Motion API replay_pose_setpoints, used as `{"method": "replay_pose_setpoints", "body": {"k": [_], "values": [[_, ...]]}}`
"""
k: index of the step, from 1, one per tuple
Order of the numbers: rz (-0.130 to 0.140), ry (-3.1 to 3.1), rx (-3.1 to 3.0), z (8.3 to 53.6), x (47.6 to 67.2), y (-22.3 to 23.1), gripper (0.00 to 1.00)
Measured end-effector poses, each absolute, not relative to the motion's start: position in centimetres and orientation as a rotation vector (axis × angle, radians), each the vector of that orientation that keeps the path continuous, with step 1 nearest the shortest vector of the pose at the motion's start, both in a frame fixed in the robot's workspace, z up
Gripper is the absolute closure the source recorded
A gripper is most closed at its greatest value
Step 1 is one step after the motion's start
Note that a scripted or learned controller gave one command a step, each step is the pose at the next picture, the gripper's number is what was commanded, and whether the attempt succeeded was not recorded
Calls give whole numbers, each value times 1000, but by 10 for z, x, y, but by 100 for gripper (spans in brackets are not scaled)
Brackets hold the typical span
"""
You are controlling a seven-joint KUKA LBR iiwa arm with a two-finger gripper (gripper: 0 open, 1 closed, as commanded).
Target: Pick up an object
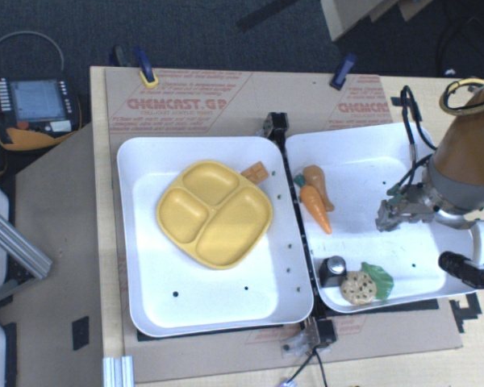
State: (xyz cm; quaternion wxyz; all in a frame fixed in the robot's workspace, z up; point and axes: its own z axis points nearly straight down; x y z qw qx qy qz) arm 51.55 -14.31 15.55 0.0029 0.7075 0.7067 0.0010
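Grey two-finger gripper (395, 214) over right white bin (363, 156), finger state unclear.
Orange plastic carrot (315, 208) lies well left of it.

Light falls bright and even from overhead. The white bins (145, 289) are near blown out, their floors almost featureless. Shadows are soft and short; a faint one edges the yellow plate (215, 214). The dark floor (185, 14) beyond the bench goes murky. A lit patch glares at the top right. Overall it's slightly soft and grainy.
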Motion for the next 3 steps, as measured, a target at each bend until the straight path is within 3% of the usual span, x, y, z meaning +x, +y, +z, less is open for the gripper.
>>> {"method": "replay_pose_setpoints", "body": {"k": [2,3], "values": [[6,2217,2215,268,515,-140,100],[1,2229,2217,254,521,-83,100]]}}
